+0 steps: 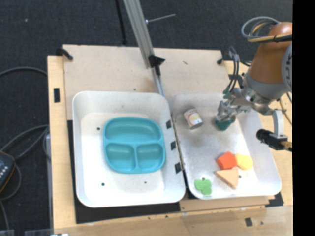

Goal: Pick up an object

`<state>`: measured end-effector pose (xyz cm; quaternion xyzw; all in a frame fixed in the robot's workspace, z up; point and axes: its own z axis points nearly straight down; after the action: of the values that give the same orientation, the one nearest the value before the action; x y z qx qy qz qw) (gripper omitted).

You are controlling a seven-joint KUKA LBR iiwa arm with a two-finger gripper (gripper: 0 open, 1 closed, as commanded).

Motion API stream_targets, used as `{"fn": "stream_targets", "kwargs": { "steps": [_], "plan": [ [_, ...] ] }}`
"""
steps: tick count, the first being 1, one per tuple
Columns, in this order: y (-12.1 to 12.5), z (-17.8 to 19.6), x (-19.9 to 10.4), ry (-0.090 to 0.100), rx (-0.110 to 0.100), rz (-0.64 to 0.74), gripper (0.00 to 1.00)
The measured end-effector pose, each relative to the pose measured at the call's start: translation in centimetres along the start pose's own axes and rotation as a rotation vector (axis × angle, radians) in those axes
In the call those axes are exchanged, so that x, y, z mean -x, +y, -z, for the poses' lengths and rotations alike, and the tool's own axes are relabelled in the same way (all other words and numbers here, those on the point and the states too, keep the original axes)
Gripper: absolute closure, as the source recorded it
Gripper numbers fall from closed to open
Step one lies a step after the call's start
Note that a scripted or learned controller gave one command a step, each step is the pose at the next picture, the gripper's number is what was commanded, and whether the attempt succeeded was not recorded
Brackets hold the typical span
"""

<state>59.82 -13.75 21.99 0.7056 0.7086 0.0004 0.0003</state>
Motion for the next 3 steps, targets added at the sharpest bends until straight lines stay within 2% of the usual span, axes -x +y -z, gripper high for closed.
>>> {"fn": "stream_targets", "kwargs": {
  "steps": [3],
  "plan": [
    [-4.6, 3.3, -13.6, 0.002, 0.0, 0.003, 1.0]
  ]
}}
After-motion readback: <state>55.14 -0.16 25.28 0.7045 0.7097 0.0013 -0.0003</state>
